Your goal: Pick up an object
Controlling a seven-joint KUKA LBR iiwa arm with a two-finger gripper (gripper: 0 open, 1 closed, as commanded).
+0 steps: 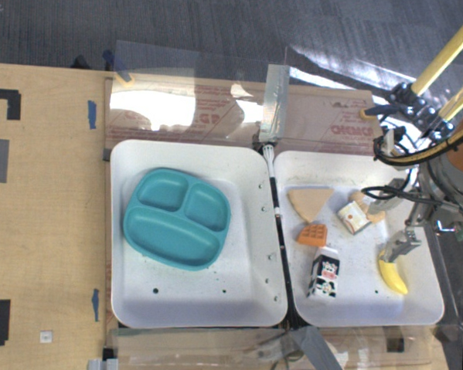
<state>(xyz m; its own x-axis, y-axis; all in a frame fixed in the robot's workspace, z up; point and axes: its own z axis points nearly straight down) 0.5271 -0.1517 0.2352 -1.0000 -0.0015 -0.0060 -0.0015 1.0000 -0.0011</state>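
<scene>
The right bin (422, 306) holds several small items. A yellow banana (394, 278) lies near its right side. A black-and-white milk carton (325, 275) lies toward the front middle. An orange waffle piece (312, 236) sits just behind the carton, and a tan wedge (311, 202) lies behind that. A small white-and-tan block (356, 217) rests further right. My gripper (396, 251) hangs low in the right bin, just above the banana's upper end, and nothing shows in its grasp.
The left bin (117, 290) carries a teal divided plate (176, 218). A raised rim (276, 221) separates the two bins. Cables and the arm's wrist (423, 152) crowd the right bin's far right corner. Clear plastic sheeting (220, 102) stands behind both bins.
</scene>
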